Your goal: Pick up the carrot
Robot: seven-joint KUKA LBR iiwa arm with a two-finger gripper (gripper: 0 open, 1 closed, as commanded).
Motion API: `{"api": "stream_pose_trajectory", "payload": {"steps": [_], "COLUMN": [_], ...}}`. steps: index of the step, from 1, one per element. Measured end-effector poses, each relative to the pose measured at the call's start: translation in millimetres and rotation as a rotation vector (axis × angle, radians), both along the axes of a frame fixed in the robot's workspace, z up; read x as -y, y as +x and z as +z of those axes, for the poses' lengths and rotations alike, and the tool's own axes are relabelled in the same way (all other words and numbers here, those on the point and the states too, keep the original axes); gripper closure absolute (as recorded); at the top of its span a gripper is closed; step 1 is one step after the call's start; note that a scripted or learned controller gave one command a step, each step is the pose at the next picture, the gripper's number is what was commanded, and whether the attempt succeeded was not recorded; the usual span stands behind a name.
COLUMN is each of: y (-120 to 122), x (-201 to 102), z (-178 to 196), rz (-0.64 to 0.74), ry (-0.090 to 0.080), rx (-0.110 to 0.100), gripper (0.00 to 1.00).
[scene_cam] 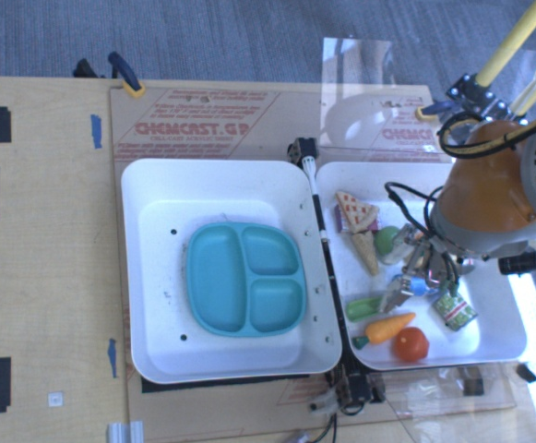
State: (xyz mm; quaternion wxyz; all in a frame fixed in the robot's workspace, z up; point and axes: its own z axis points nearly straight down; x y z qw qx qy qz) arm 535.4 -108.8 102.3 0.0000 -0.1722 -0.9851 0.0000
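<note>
Teal divided tray [245,278] in L bin [148,247]; tomato [411,343] in R bin.

Carrot [389,326] in right bin [507,340], just left of tomato [411,343]; tray [244,278] in left bin [148,247].

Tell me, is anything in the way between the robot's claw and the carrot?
Nothing visible blocks it. The gripper hangs just above the carrot, with bare bin floor between them. A green vegetable and a tomato lie close beside the carrot.
</note>
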Motion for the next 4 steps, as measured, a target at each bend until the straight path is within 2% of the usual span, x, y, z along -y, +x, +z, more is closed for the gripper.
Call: {"api": "stream_pose_trajectory", "payload": {"steps": [1, 2, 3, 4], "y": [-43, -53, 17, 70], "x": [-15, -119, -46, 39], "z": [-9, 85, 125, 135], "rz": [0.104, 0.180, 0.284, 0.464], "ry": [-0.007, 0.003, -0.004, -0.005], "rx": [0.033, 0.012, 0.012, 0.011], "gripper": [0.00, 0.00, 0.00, 0.00]}}
